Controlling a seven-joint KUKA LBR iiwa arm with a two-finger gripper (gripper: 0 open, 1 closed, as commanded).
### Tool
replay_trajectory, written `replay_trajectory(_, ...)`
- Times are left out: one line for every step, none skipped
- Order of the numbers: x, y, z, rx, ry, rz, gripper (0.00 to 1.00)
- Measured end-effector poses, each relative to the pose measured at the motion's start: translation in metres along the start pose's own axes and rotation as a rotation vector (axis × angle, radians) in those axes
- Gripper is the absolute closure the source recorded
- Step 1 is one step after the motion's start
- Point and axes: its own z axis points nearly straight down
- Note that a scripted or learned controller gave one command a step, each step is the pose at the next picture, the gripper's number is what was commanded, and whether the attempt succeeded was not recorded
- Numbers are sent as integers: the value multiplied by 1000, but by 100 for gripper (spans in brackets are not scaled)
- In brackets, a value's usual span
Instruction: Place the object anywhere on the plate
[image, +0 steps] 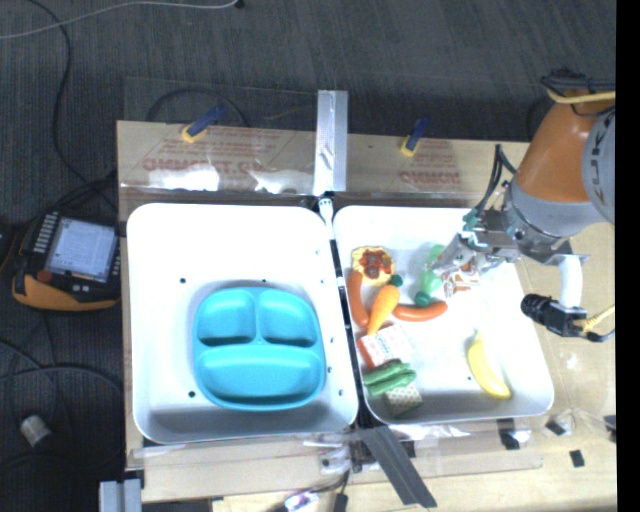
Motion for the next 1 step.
replay_trajectory(85, 2, 19, -1, 3, -277, 100)
